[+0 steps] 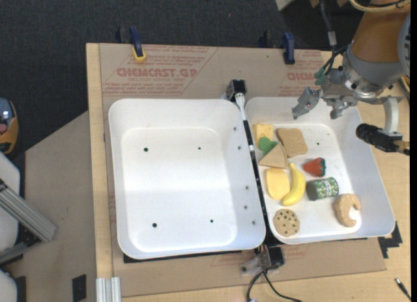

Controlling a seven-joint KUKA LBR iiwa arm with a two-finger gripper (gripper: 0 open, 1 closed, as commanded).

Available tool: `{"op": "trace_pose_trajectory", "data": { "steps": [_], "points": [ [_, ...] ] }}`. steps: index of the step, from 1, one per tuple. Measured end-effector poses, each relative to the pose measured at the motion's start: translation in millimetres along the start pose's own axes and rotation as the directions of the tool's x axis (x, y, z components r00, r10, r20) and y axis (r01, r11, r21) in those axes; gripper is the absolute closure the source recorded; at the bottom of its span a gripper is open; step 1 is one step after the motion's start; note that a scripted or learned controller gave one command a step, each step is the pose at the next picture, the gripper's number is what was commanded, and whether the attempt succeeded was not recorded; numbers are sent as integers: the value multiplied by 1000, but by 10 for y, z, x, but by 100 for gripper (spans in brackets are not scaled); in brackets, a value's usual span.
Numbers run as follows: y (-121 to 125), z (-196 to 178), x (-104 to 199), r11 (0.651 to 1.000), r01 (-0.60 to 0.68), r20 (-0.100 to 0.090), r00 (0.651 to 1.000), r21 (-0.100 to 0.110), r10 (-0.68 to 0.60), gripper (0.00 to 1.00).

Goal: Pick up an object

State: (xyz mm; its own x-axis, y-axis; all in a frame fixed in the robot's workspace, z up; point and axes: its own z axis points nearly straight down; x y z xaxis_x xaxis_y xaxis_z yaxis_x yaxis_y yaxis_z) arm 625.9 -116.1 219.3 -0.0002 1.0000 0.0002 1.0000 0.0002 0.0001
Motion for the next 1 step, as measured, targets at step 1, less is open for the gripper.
{"op": "trace_pose_trajectory", "data": {
  "steps": [1],
  "points": [
    [-297,1398,-368,1000,-5,-1,1000,4,5,0]
  ]
}}
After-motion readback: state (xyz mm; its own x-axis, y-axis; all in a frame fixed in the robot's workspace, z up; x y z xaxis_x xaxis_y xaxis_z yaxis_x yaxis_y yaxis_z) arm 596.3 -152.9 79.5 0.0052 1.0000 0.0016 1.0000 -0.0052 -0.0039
